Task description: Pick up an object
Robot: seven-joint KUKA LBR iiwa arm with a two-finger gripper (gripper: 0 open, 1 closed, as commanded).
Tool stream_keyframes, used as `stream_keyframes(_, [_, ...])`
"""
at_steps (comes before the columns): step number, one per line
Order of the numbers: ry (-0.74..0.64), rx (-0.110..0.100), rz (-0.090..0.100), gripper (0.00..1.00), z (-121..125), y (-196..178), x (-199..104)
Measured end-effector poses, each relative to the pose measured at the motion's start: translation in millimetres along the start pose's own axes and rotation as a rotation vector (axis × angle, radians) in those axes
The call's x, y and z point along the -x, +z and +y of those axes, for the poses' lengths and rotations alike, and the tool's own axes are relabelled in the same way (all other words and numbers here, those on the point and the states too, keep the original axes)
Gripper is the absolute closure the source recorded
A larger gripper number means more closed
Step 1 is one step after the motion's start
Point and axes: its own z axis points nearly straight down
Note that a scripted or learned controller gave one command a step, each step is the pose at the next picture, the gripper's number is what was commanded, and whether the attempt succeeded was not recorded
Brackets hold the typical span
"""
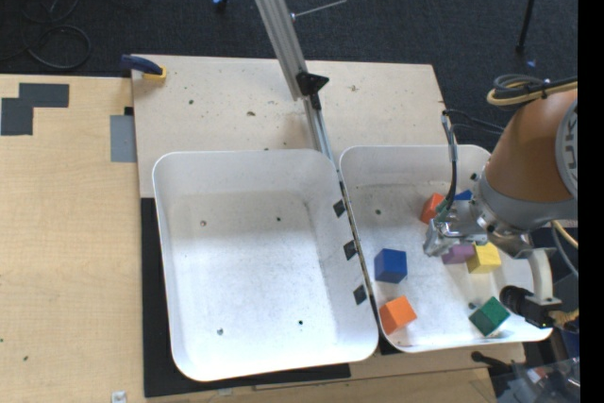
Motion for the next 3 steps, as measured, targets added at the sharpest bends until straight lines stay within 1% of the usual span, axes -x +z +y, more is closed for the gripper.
stream_keyframes(1, [-0.001,0.002,0.0,1.0,1.1,-52.6,1.2])
stream_keyframes(2, [-0.004,-0.005,0.003,1.0,-6.3,-42.8,-49.8])
stream_keyframes(3, [-0.004,-0.005,0.003,1.0,-16.5,-54.4,-95.8])
